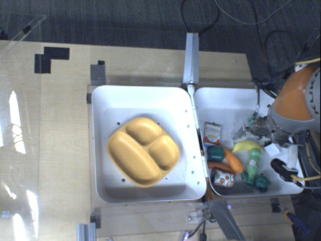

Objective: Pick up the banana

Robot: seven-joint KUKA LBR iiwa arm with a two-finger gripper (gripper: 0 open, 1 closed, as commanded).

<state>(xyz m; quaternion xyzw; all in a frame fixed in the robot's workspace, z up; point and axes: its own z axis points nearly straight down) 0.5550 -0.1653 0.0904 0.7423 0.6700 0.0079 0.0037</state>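
I see the gripper (253,127) poised low in the right bin (225,102), just above the banana (247,146) lying among the toys, presumably lining up a grasp, though I cannot tell its opening.

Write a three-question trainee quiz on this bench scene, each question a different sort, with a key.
1. True or false: the banana lies in the right bin.
2. What does the left bin hold? A) yellow bread-like loaf B) carrot C) green bottle
3. Fill in: the carrot is coloured ____.

Key: 1 true; 2 A; 3 orange.
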